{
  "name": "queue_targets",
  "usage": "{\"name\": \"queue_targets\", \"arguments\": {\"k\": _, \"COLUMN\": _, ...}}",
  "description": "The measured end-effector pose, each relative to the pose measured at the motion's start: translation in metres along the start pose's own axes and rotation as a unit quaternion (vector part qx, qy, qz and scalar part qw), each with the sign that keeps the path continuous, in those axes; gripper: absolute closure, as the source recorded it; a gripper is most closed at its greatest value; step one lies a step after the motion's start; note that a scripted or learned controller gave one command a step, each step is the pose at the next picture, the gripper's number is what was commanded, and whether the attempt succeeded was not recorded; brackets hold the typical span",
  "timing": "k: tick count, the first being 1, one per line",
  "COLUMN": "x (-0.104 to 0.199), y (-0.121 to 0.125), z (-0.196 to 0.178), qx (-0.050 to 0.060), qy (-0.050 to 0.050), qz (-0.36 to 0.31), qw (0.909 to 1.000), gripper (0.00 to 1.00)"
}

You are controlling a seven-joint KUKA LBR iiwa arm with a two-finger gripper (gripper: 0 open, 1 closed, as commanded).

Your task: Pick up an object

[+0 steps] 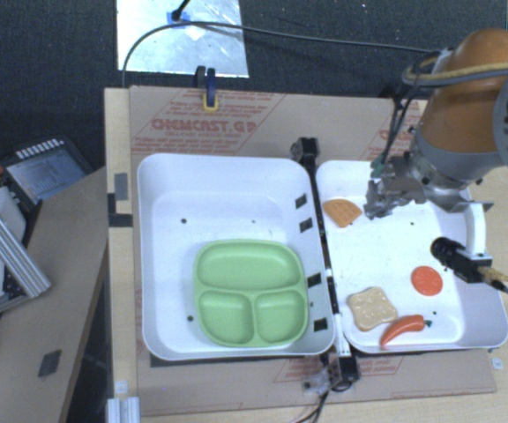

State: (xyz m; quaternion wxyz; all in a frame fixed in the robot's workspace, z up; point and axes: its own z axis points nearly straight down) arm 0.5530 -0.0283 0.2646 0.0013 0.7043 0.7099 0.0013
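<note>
**Gripper low in the right bin, beside an orange food piece**

The arm (474,104) comes in from 3 o'clock, its bulk cut off by the frame edge, and it hides much of the upper right corner of the right bin (492,324). The gripper (376,206) sits low over that bin's upper part; its tip is a dark, blurred cluster, so I cannot tell how it is set or whether anything is in it.

Just at the gripper's 9 o'clock lies an orange wedge-shaped piece (343,211), near the divider between the 2 bins; touching or merely close cannot be made out.

Towards 5 o'clock from the gripper, well apart, lies a red disc (427,279). At the bin's lower edge, a tan toast-like slice (372,307) rests just beside a red-orange pepper-shaped piece (403,328).

The left bin (161,236) holds a green tray (249,291) with 3 compartments, lying in its lower half.
</note>
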Motion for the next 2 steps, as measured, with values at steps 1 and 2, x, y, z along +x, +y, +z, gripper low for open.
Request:
{"name": "queue_targets", "arguments": {"k": 1, "x": 0.051, "y": 0.007, "z": 0.022, "qx": 0.002, "qy": 0.001, "qz": -0.001, "qw": 1.0, "gripper": 1.0}}
{"name": "queue_targets", "arguments": {"k": 2, "x": 0.106, "y": 0.025, "z": 0.022, "qx": 0.0, "qy": 0.001, "qz": -0.001, "qw": 1.0, "gripper": 1.0}}
